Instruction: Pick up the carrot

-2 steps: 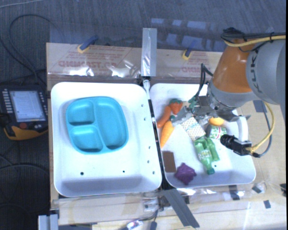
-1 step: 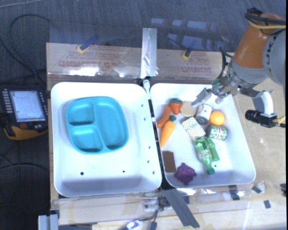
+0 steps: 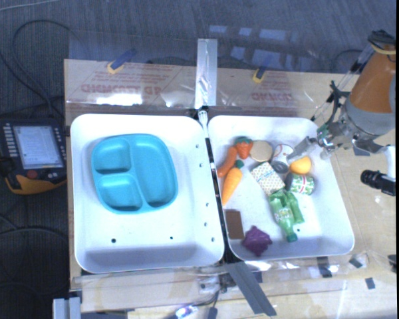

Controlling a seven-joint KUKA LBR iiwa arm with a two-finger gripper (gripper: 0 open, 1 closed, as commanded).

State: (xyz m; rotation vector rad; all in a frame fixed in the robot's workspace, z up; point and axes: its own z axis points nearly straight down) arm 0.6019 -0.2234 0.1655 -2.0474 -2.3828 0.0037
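This looks like a robot lab. A robot arm (image 3: 372, 85) stands at a wooden bench (image 3: 139, 85) with taped plastic sheets, a control pad (image 3: 30, 155) and loose cables (image 3: 26, 25) lie on grey carpet.

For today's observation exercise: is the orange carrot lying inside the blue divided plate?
No. The orange carrot lies in the right white bin, while the blue divided plate sits in the left bin.

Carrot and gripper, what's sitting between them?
In the camera view, a round cookie and checkered block lie between the carrot and gripper.
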